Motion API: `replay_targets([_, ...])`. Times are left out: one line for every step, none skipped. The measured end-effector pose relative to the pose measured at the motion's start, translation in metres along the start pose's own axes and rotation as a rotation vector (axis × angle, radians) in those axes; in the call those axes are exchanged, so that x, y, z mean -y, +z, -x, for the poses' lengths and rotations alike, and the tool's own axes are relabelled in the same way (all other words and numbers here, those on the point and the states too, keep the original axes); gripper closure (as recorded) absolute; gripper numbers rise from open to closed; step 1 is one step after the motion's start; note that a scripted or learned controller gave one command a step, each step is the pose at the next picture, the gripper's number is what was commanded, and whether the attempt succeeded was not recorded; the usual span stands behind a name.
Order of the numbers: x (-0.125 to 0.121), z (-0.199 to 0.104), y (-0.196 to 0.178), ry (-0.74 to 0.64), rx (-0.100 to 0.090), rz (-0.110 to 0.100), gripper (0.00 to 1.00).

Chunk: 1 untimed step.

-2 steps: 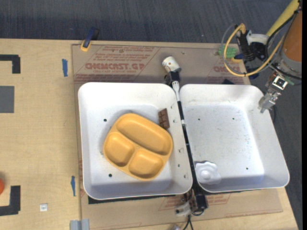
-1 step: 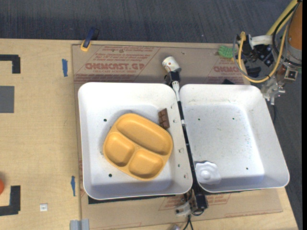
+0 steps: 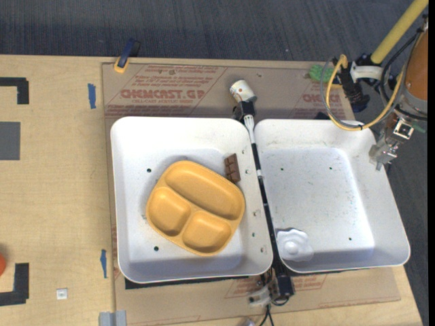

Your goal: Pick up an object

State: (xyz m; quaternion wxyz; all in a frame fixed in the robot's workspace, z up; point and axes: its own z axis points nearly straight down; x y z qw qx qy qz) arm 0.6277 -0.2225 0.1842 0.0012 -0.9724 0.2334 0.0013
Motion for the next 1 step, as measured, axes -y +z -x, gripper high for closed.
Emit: replay_targets([-0.0082, 0.0225, 0.0044, -0.256, -0.002, -0.001, 1.0])
